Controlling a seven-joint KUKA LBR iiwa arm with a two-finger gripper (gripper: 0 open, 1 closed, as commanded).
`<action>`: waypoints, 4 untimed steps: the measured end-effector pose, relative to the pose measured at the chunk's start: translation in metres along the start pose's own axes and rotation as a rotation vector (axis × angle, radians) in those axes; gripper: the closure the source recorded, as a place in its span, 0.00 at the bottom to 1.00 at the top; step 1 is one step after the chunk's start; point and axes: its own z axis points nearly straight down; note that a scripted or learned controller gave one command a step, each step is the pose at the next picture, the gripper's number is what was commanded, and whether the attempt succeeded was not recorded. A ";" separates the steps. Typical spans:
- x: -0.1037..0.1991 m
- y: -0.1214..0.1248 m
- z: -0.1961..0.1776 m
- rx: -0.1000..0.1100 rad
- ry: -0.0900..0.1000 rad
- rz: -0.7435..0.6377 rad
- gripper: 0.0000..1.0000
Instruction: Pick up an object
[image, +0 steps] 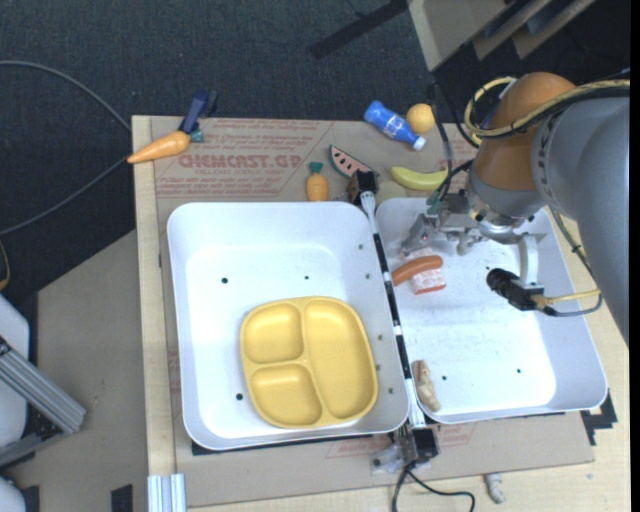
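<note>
yellow divided plate (308, 360), white bins (200, 300), orange-red hot dog (417, 268), blue bottle (392, 124), orange carrot (160, 148)

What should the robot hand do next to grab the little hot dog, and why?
Probably go down a little toward the hot dog. The gripper sits just above it in the right bin and nothing shows between its fingers, so lowering comes before closing.

The arm (590, 150) is a thick, rounded grey casing with a glossy orange band (520, 135) above the wrist. Thin yellowish cables (490, 100) loop around the orange part. Below it sits a metal wrist flange, and a black fitting (508, 285) hangs off it on a thin cable.
</note>
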 end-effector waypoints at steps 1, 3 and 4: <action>0.003 0.021 0.016 0.011 -0.002 -0.001 0.00; -0.001 0.021 0.015 0.011 -0.003 0.000 0.00; 0.002 0.021 0.015 0.011 -0.003 0.000 0.00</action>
